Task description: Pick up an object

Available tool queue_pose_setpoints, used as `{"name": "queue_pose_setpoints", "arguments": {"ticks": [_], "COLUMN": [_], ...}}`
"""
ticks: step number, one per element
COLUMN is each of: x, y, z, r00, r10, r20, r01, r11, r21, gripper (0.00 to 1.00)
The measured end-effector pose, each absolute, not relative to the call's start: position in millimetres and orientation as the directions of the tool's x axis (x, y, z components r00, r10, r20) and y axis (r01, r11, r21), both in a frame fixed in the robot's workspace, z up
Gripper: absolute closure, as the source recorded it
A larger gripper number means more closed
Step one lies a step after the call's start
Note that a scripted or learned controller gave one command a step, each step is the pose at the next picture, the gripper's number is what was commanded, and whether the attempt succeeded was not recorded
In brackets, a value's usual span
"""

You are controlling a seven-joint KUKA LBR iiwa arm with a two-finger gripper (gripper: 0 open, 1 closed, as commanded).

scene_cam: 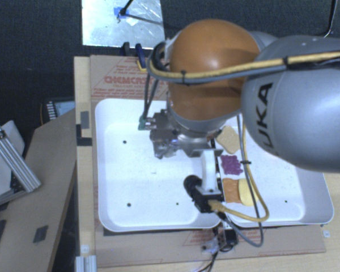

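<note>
camera view: the grey arm (306, 101) with its orange band (212, 61) is seen reaching in from the right and hanging low over the two white bins, so that much of the middle is covered. the gripper (165, 142) is placed over the left bin (119, 169), near its far right part; whether it is open or closed cannot be told, and nothing is seen held in it. four small objects are found in the right bin (306, 208), close to the divide between the bins: a tan piece (229, 139) farthest back, a purple object (231, 164) just in front of it, then an orange piece (232, 190) touching a yellow piece (246, 195)
</note>
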State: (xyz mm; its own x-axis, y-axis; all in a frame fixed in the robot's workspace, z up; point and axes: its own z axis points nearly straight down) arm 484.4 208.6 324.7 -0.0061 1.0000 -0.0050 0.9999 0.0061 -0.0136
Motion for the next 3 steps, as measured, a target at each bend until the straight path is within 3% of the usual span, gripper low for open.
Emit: {"name": "queue_pose_setpoints", "arguments": {"ticks": [1, 2, 3], "x": [483.6, 536.7, 484.3], "y": [234.3, 234.3, 205.1], "z": [157.0, 228.8, 215.8], "r00": [-0.002, 0.0, 0.0], "r10": [1.0, 1.0, 1.0], "r20": [-0.005, 0.003, -0.001], "r01": [1.0, 1.0, 1.0], "r11": [0.002, 0.0, 0.0], "r21": [-0.012, 0.009, -0.005], "gripper": [1.0, 1.0, 1.0]}}
